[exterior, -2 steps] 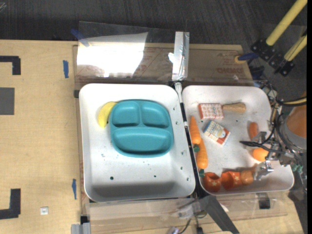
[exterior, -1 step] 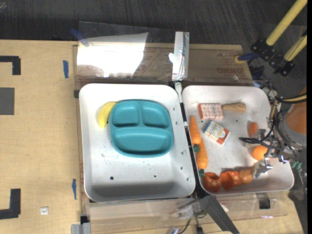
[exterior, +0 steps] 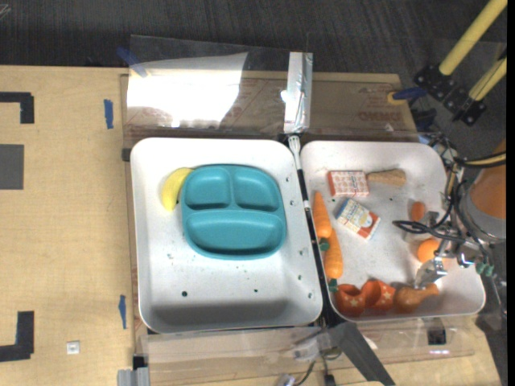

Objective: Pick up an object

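Closest to me in the right bin (exterior: 475,296), a row of red tomato-looking pieces (exterior: 372,294) sits along the front wall. The gripper (exterior: 429,273) hangs just above their right end, by an orange ball (exterior: 426,249); can't tell if the jaws are open or closed, and nothing's visibly between them. A carrot (exterior: 327,236) runs up that bin's left wall. Further back: a small juice carton (exterior: 356,217), a red-white box (exterior: 348,183), a tan piece (exterior: 386,178). The left bin (exterior: 161,280) holds a teal divided plate (exterior: 233,209) with something yellow (exterior: 172,187) tucked behind.
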{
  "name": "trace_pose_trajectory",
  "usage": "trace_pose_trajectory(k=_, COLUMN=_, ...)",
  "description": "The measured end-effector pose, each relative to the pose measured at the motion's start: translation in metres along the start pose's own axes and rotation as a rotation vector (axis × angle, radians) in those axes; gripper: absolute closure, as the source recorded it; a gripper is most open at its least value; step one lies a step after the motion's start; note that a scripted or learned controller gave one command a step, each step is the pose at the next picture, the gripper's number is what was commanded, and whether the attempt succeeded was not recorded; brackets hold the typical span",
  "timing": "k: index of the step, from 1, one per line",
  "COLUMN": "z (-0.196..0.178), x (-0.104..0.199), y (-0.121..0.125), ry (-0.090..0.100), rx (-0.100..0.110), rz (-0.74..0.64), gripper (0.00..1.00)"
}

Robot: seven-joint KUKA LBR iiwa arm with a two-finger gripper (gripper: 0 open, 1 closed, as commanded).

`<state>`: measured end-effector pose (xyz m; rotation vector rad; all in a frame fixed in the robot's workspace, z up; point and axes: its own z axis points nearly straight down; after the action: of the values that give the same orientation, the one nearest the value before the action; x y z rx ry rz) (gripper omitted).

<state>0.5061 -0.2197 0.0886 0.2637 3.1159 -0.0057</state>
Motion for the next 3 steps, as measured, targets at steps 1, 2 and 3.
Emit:
trace_pose_trajectory(k=1, z=-0.014, x=-0.004, y=0.001, ry=-0.015, rx=0.003, rz=-0.002, gripper=1.00)
trace_pose_trajectory(k=2, z=0.000, x=-0.059, y=0.006, ry=0.004, rx=-0.001, rz=-0.017, gripper=1.00)
trace_pose_trajectory(k=3, z=0.001, x=-0.058, y=0.006, ry=0.007, rx=-0.001, rz=-0.018, gripper=0.00)
